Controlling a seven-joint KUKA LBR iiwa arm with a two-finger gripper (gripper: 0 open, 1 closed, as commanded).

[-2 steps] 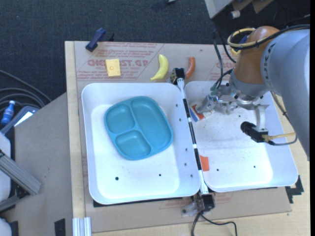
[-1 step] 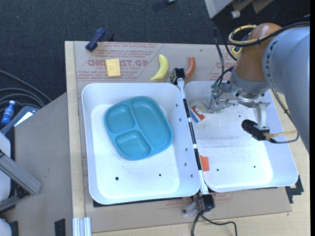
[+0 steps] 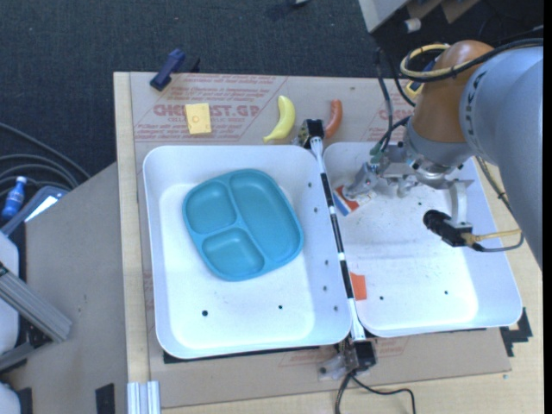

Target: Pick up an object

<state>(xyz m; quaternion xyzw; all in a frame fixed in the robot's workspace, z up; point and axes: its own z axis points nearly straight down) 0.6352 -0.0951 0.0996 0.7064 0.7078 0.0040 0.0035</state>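
Item: small red-and-blue object (image 3: pixel 343 203), our likeliest pick, lying in the right bin (image 3: pixel 431 309) at its upper left corner, just beside the divider rail. It sits flat on the bin floor, close against the wall, a placement we judge awkward for a grasp from the rail side.

Item: pincer (image 3: pixel 366 182), low over that corner, hanging just above and to the right of the object. We cannot tell whether it is apart or together (the wrist hardware hides the tips), nor whether it touches the object. We judge the arm (image 3: pixel 448 102) is posed here because this is the nearest thing to take.

Item: orange tag (image 3: pixel 358 287), flat at the right bin's left edge, well apart from the pincer.

Item: blue sectioned tray (image 3: pixel 241 222), resting in the left bin (image 3: pixel 172 317), too broad, we reckon, for an easy grasp.

Item: banana (image 3: pixel 281 119), yellow block (image 3: pixel 198 120) and orange-red piece (image 3: pixel 333 117), on the bench (image 3: pixel 138 231) behind the bins, outside the working area.
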